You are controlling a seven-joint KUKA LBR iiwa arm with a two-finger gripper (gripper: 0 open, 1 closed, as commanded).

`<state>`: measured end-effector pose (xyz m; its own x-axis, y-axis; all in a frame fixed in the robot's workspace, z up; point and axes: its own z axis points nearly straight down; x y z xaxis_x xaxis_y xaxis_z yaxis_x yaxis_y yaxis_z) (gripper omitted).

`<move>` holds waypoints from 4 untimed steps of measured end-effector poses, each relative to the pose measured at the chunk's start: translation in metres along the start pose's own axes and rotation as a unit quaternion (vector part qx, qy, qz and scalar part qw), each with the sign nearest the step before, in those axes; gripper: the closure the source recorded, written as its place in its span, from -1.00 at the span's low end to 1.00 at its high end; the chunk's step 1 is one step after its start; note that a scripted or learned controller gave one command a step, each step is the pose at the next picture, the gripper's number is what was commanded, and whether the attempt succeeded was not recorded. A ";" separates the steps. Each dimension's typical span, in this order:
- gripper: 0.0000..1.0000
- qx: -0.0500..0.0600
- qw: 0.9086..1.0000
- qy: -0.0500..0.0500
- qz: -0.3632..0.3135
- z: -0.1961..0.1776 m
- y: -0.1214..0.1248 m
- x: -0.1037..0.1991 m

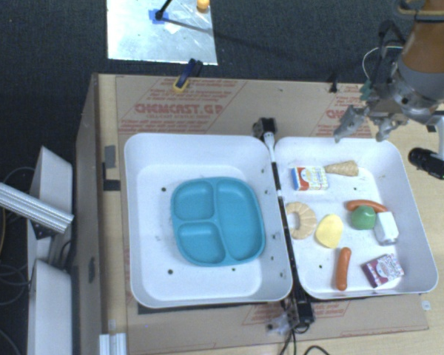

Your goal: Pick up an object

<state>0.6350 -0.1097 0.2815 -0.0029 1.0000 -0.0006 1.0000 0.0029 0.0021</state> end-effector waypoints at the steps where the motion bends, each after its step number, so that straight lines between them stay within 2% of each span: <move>1: -1.00 0.003 1.000 0.001 0.001 0.162 -0.049 0.013; 2: -1.00 0.000 1.000 0.000 0.001 0.144 -0.043 -0.026; 3: -1.00 0.001 1.000 0.002 0.000 0.197 -0.094 -0.013; 4: 1.00 -0.001 1.000 0.001 0.000 0.187 -0.093 -0.014</move>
